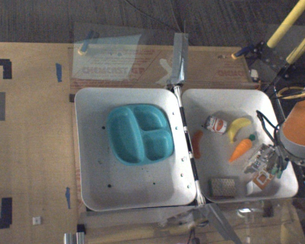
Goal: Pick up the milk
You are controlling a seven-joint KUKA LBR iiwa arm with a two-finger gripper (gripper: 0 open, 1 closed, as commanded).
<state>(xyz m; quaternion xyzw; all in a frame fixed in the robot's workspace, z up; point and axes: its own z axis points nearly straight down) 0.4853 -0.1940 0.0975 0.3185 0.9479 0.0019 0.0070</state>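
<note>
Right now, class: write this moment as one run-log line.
task: pick up milk | milk: lying in right bin, beside banana | hand: at bin's right edge, apart from milk | status: not picked

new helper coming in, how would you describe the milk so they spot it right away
Look in the right-hand bin, near its upper middle. The milk lies on its side just left of the banana: a small white container with a red label, the only white item there.

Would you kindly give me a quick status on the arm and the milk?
Gripper low over right bin, near its right edge, holding nothing visible. Milk lying on its side, upper middle, untouched. Banana and carrot between gripper and milk.
</note>
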